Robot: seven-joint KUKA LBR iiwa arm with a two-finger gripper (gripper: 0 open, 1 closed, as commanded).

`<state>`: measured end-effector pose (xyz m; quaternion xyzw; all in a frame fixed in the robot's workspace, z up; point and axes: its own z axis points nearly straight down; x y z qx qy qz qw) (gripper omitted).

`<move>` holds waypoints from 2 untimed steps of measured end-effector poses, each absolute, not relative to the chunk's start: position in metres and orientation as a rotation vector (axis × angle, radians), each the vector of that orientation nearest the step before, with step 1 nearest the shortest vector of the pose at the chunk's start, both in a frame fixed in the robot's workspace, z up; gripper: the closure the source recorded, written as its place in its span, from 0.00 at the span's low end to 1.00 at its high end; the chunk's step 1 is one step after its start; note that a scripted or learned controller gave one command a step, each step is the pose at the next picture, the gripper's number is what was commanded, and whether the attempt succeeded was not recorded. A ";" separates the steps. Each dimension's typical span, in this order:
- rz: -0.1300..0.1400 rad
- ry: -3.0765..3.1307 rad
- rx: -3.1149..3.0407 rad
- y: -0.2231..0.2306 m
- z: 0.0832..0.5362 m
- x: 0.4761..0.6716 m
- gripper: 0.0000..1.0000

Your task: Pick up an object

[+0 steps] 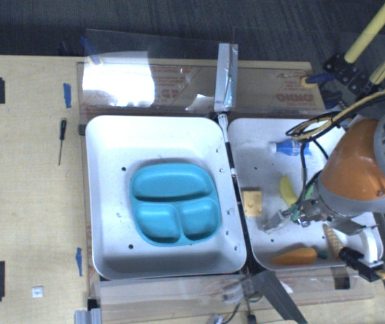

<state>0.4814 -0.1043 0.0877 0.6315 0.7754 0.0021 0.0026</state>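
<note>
My gripper (277, 220) hangs low over the right bin (256, 142), below the orange band of the arm (357, 164). A tan square block (251, 202) lies just left of it, near the divider. A yellow curved piece (287, 189) lies right behind the gripper. An orange carrot (294, 255) rests along the bin's front wall, below the gripper. A brown cone-shaped item (332, 240) pokes out under the arm. A blue and white bottle (288, 148) lies further back. I see nothing held in the gripper.
The left bin (104, 181) holds a blue divided plate (175, 202). Black and yellow cables (313, 128) loop over the right bin's back. A clear plastic sheet (152, 79) and a metal post (225, 76) stand behind the bins.
</note>
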 end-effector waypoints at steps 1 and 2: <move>0.007 2.382 2.036 -0.102 0.088 0.561 0.00; 0.002 1.959 2.454 -0.114 0.086 0.637 0.00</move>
